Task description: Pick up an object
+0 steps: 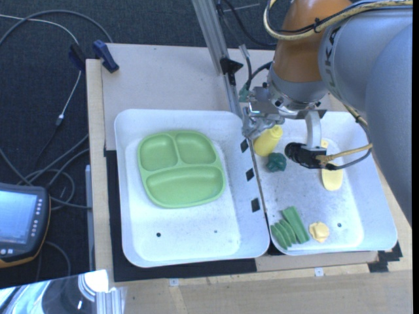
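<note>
- The bench (163, 77) carried two white bins side by side; the left bin (190, 231) held a green plate (181, 169) with three compartments, lying flat near that bin's middle.
- The hand (257, 124) hung to the right of the plate, over the near edge of the right bin (357, 201); whether it was apart or together could not be told.
- A yellow toy (268, 140) lay just below the hand, right of the plate's upper edge, not visibly clamped.
- A dark green lump (276, 163) sat just beside the yellow toy, level with the plate's middle.
- A bundle of green pods (290, 226) lay right of and below the plate.
- A small yellow piece (319, 231) rested just beside the pods, farther from the plate.
- A flat yellow slice (332, 179) lay farthest right of the plate.
</note>
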